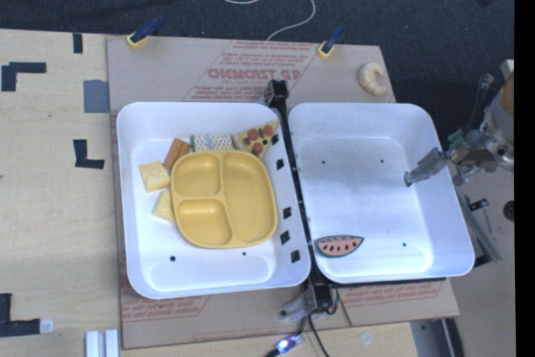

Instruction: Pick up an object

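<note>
Gripper — jaw state indiscernible — hung at the right bin's right edge; watermelon slice lay lower left, unreached.

A wooden bench bears a cardboard sheet under two white bins.

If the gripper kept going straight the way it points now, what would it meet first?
Probably the bare floor of the right bin. The gripper points leftward and down over it, well clear of the watermelon slice. Depth is hard to judge.
</note>
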{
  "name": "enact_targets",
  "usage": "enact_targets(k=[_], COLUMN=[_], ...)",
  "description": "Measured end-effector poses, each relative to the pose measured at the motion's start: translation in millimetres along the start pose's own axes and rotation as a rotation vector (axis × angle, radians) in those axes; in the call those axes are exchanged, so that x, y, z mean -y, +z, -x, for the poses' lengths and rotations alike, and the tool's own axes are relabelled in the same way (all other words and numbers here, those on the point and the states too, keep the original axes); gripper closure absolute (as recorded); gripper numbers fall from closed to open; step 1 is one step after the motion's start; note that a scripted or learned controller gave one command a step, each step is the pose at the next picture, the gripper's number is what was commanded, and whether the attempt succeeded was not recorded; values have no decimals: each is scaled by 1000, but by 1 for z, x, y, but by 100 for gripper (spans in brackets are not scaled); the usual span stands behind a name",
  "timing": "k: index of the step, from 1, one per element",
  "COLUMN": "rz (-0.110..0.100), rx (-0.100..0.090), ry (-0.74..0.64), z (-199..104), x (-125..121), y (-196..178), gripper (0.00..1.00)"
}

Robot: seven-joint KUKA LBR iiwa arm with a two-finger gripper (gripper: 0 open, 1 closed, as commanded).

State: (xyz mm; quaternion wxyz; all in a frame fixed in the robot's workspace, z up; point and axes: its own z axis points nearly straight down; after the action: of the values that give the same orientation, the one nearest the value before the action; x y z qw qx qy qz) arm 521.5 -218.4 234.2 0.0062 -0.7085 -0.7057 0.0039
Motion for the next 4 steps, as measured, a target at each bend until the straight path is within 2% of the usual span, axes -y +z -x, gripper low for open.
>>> enact_targets(k=[1, 2, 4], rz=[13, 7, 13], rx=[3, 1, 4], ry=[-5, -5, -5], z=[-1, -5, -12], x=[-3, 5, 13], y=[-7, 53, 152], gripper=[0, 0, 0])
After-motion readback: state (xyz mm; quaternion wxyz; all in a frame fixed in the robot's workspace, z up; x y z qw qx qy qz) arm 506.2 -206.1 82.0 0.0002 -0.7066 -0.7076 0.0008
